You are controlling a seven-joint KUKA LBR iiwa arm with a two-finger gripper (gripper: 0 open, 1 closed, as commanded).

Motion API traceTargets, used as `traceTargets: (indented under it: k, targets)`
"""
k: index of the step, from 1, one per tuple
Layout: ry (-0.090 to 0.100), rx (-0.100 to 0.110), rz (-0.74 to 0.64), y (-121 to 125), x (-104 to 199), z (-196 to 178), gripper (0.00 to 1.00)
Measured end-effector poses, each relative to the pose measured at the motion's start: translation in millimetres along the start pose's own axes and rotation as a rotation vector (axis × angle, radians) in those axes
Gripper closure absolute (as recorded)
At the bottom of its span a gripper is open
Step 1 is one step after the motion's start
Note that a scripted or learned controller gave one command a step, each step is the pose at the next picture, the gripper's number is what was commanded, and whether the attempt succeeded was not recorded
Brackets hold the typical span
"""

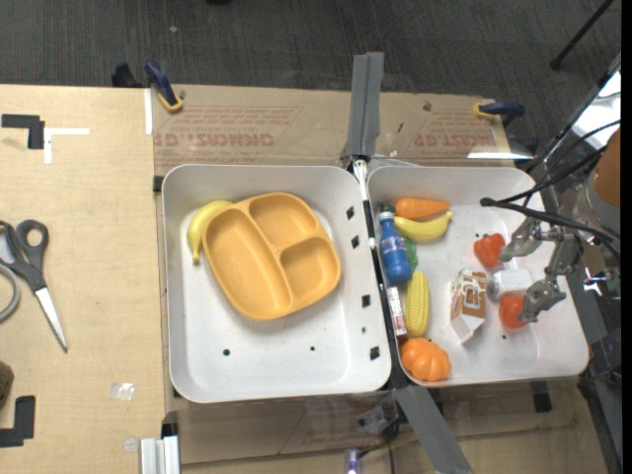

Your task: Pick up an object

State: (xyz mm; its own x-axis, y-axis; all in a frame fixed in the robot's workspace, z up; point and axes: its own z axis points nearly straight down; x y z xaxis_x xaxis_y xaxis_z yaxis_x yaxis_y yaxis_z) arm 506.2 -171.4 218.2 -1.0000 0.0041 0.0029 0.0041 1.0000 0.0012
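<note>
My gripper (528, 272) hangs low over the right side of the right bin (553, 363), its two fingers spread apart, so it is open. One fingertip (515, 245) is next to a red tomato-like piece (488, 251). The other fingertip (538, 302) is next to a second red piece (511, 311). A small pale object (509, 282) lies on the bin floor between the fingers, and I see no grip on it. A brown and white packet (469, 302) lies just left of the gripper.
Along the right bin's left side lie an orange carrot (422, 207), a small banana (425, 228), a blue bottle (394, 253), a corn cob (418, 302) and an orange pumpkin (426, 359). The left bin (267, 363) holds a yellow divided plate (272, 255) and a banana (202, 225). Scissors (38, 275) lie on the bench.
</note>
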Motion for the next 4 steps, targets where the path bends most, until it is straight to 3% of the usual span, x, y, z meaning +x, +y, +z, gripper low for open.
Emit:
traceTargets:
  k: [1, 2, 3, 4]
  targets:
    - [-0.003, 0.000, -0.108, 26, -16, 108, 0.00]
    - [-0.002, 0.000, 0.079, 30, 5, 129, 0.00]
    - [0.000, 0.000, 0.267, 44, 14, 129, 0.00]
    - [-0.001, 0.001, 0.460, 11, -57, 48, 0.00]
